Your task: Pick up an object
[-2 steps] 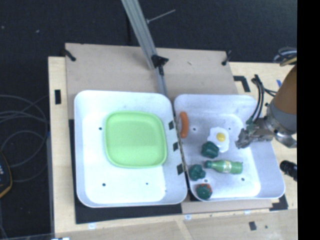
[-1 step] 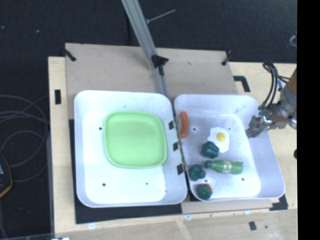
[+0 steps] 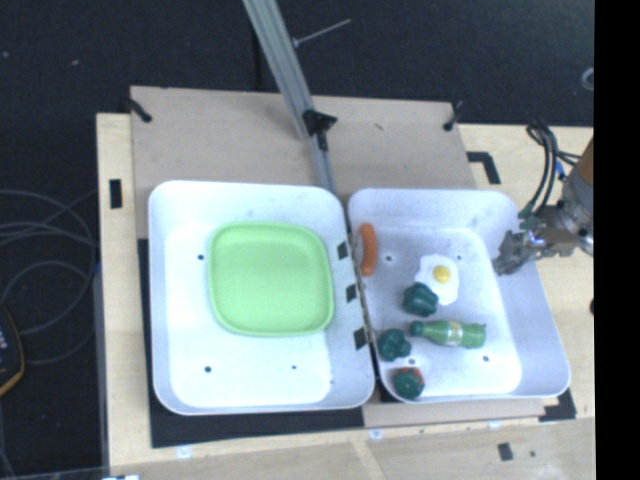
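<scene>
Pale wood is what you see under everything: a light bench top [image 3: 120, 298] with a tan board [image 3: 230, 133] laid across its far part, set against a dark floor where loose cables [image 3: 45, 268] curl at the left. Black tape marks sit at several corners of the board and bench.

From the overhead camera you look down on two shallow white bins side by side. Your left bin [image 3: 180, 368] carries a light green square plate [image 3: 271, 278], lying flat near its middle. Your right bin [image 3: 530, 358] holds the small things: an orange sausage [image 3: 367, 249] against the left wall, a fried egg [image 3: 439, 277] near the middle, a dark green pepper [image 3: 420, 299] just below and left of the egg, a green bottle [image 3: 448, 333] lying on its side, another dark green piece [image 3: 392, 344] by the dividing wall, and a round green and red piece [image 3: 407, 380] at the near edge.

A grey slanted pole [image 3: 280, 58] crosses the far side and ends between the bins.

The gripper [image 3: 512, 251] sits at the right bin's far right rim, well apart from the egg. You cannot tell how its claw stands; nothing shows between it.
</scene>
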